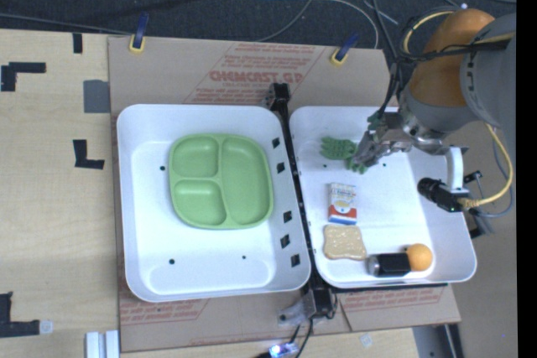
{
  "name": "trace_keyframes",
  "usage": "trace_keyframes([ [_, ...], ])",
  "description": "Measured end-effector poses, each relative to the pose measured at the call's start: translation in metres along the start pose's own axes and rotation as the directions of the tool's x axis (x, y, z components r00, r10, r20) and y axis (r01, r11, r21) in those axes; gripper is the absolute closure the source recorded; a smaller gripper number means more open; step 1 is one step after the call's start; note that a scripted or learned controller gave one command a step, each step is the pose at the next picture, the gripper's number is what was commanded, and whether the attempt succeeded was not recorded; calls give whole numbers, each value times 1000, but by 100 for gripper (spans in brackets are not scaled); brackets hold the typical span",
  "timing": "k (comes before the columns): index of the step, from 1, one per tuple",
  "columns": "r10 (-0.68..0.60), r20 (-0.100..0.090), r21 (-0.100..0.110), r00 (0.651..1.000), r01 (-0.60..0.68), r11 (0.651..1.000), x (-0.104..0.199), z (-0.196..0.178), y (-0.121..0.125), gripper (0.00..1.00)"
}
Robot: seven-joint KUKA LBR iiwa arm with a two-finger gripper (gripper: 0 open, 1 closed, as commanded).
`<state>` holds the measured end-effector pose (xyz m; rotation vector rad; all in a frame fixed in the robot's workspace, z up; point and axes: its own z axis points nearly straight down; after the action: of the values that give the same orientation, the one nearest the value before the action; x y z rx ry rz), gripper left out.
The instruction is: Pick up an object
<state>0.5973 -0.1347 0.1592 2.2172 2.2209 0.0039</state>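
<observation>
Camera view. The arm (pixel 457 71) reaches in from the right and hangs low over the far part of the right bin (pixel 436 218), with its gripper (pixel 367 153) at the right-hand edge of a green leafy toy (pixel 338 149), touching it or very nearly so. Whether the gripper is open, closed or gripping anything I cannot tell: the wrist hides that part.

Taking the green leafy toy as the chosen object (it is the one nearest the gripper), the step in hand looks like the grasp itself. To do it well, the gripper should be centred over the bulk of the toy, not its ragged right edge, since a pinch on a loose frond may slip off. It should come down squarely, close firmly, then rise straight up, keeping off the divider (pixel 291 180) between the bins, which lies just to the left.

Other candidates lie nearer in the same bin: a small red, white and blue packet (pixel 341 203), a tan toast-shaped piece (pixel 344 243), and an orange ball (pixel 418 257) touching a dark block (pixel 388 265). The left bin (pixel 138 205) holds a green sectioned plate (pixel 221 181).

As for writing, the brown cardboard sheet (pixel 210 67) on the worktop (pixel 50 205) carries red print along its far side, too blurred to read with confidence. The packet has a printed face, but no word on it is legible.
</observation>
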Motion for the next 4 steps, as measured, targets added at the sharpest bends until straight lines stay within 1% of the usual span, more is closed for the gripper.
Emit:
trace_keyframes([
  [1,0,0,-1,1000,0,1000,9,-55,-4,100],
  [2,0,1,-1,1000,0,1000,9,-108,-3,100],
  [3,-4,-2,5,1000,4,1000,64,-104,-9,100],
  [4,-3,-2,8,1000,3,1000,110,-85,-31,100],
])
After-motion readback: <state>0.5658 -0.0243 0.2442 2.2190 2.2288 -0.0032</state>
